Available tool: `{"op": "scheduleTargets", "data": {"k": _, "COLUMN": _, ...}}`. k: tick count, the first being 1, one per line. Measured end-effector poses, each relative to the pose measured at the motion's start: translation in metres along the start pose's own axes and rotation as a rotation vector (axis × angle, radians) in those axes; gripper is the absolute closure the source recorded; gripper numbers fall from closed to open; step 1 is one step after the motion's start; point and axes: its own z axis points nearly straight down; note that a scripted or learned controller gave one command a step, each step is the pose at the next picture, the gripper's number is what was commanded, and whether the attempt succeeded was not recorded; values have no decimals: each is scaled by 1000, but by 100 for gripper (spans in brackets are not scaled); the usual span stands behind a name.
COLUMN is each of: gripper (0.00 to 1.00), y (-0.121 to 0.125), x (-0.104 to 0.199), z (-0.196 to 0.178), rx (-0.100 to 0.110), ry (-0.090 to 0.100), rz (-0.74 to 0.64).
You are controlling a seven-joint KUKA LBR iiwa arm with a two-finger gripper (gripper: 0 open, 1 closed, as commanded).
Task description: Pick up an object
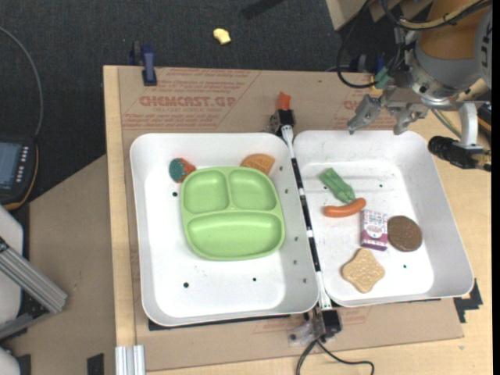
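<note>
Open jaws of the gripper point(386, 117) hover above the right bin point(445, 233), holding nothing.

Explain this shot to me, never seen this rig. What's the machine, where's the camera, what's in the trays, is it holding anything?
One camera looks down at a slant on a bench with two shallow white bins. The grey and orange arm reaches in from the right; its tool hangs above the far rim of the right bin, fingers spread, nothing between them. The left bin holds a green divided plate with two small toy foods behind it. The right bin holds a green piece, an orange sausage, a small pink packet, a brown round and a tan cracker.
</note>
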Motion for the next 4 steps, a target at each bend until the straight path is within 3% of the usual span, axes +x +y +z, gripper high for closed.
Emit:
{"op": "scheduleTargets", "data": {"k": 1, "gripper": 0, "y": -29, "x": 10, "z": 52, "rx": 7, "ry": 2, "rz": 2}}
{"op": "scheduleTargets", "data": {"k": 2, "gripper": 0, "y": -16, "x": 4, "z": 160, "rx": 11, "ry": 2, "rz": 1}}
{"op": "scheduleTargets", "data": {"k": 3, "gripper": 100, "y": -12, "x": 4, "z": 141, "rx": -5, "ry": 0, "rz": 1}}
{"op": "scheduleTargets", "data": {"k": 4, "gripper": 0, "y": -12, "x": 4, "z": 142, "rx": -3, "ry": 0, "rz": 1}}
